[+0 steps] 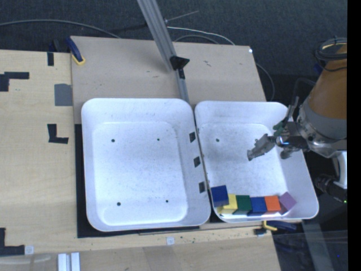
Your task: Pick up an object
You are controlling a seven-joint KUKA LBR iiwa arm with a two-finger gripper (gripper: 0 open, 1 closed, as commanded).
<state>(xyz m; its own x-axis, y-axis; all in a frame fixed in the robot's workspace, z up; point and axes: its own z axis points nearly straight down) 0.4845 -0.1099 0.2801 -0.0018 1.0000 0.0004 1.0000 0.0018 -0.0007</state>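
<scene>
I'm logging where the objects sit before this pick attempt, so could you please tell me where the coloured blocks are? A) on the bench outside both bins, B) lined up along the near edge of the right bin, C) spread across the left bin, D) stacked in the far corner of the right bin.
B: the coloured blocks lie in a row along the near edge of the right bin.

We have one fixed camera, high above the bench, looking down at a slant. Both bins sit mid-frame: left bin, right bin. The arm enters from the right edge. Moderate distance.
</scene>
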